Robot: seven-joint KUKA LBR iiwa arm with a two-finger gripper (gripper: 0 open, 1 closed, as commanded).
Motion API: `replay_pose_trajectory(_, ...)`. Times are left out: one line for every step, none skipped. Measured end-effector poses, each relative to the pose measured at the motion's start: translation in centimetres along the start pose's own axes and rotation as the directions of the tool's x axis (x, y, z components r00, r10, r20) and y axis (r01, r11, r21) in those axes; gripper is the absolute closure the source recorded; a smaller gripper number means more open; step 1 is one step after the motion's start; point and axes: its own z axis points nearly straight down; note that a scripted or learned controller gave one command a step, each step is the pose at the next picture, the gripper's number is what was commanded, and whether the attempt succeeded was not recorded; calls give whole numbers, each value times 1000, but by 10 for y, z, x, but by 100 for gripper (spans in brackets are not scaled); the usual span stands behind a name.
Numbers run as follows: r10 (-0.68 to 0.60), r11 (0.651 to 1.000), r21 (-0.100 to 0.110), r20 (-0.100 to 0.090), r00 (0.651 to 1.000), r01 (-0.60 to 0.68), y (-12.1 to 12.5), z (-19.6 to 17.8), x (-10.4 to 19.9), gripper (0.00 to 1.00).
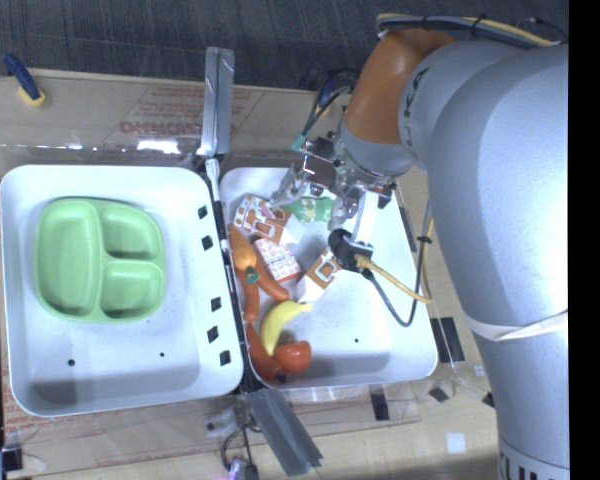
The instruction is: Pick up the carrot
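So the carrot (256, 280) is lying in the right bin (380, 353), tucked up against its left wall, with its long axis running from the upper left down toward the lower right, roughly along that wall but a bit slanted. Can't really make out which end is the tip, it's too jumbled in there. A small patterned box (277, 260) sits just beside its upper part, a yellow banana (277, 322) curves right below it, and a red tomato-looking thing (292, 356) is touching the banana near the bin's front left corner. The hand (320, 190) hangs over the back of the right bin, well apart from the carrot, above a greenish packet (312, 208); honestly I can't tell if it's clenched or released, and nothing is clearly between its tips. The left bin (100, 368) holds a green divided plate (100, 258). Both bins sit on a counter (110, 113) covered with cardboard that has red print on it, a metal divider bar (216, 103) pokes up between them at the back, and there's dark carpet-like floor (180, 8) beyond.
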Motion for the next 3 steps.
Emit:
replay_pose_trajectory(-388,922,-2,2,922,388,-63,7,53,0)
replay_pose_trajectory(-390,921,-1,2,921,390,-63,-3,53,100)
replay_pose_trajectory(-390,921,-1,2,921,390,-63,-3,53,0)
